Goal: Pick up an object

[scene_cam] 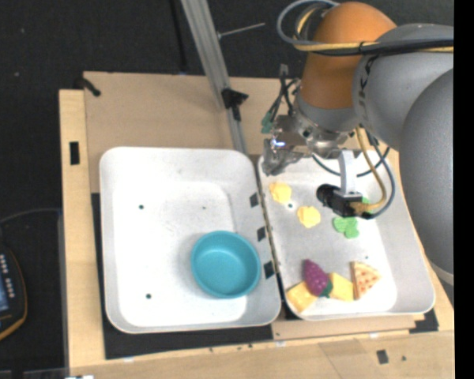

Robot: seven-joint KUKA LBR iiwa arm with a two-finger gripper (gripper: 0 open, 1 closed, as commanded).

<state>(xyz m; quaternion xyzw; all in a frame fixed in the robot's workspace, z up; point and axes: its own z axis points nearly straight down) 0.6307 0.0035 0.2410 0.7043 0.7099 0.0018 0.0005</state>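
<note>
While the gripper (275,163) hangs at the right bin's (407,243) top-left corner, can't tell its state; nothing seen held. Nearest toy, yellow piece (280,193), lies just below, w/ others nearby. Pick not yet done.

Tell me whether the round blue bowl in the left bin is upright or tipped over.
Upright. The round blue bowl sits on the floor of the left white bin with its opening facing up, the rim a full ring and its inside visible.

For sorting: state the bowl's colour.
The bowl is light blue, in the camera view.
</note>
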